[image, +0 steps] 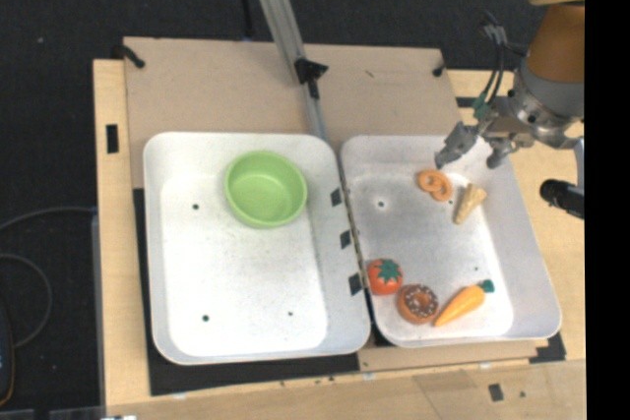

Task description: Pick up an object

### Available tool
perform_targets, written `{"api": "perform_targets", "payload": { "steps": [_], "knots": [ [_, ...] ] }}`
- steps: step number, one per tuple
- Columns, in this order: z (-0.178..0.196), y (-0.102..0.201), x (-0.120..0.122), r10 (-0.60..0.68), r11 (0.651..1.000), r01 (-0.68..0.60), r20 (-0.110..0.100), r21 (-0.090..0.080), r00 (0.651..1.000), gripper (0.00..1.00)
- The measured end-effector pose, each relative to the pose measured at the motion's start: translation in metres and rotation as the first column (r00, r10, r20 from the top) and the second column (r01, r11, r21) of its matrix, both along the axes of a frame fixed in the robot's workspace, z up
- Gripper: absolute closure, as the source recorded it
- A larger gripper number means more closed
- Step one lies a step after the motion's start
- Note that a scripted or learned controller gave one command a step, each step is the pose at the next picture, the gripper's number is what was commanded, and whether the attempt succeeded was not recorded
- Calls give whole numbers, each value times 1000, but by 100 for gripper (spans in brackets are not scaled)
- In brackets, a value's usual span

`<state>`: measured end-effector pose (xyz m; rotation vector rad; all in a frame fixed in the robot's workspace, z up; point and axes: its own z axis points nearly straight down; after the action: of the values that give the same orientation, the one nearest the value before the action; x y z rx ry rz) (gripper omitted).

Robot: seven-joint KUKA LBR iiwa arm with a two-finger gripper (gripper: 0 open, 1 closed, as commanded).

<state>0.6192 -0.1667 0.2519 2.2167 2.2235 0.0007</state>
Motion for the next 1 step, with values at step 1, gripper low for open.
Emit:
{"api": "perform_targets", "payload": {
  "steps": [1],
  "knots": [
    [0,0,0,0,1000,0,0,0,1000,0]
  ]
}}
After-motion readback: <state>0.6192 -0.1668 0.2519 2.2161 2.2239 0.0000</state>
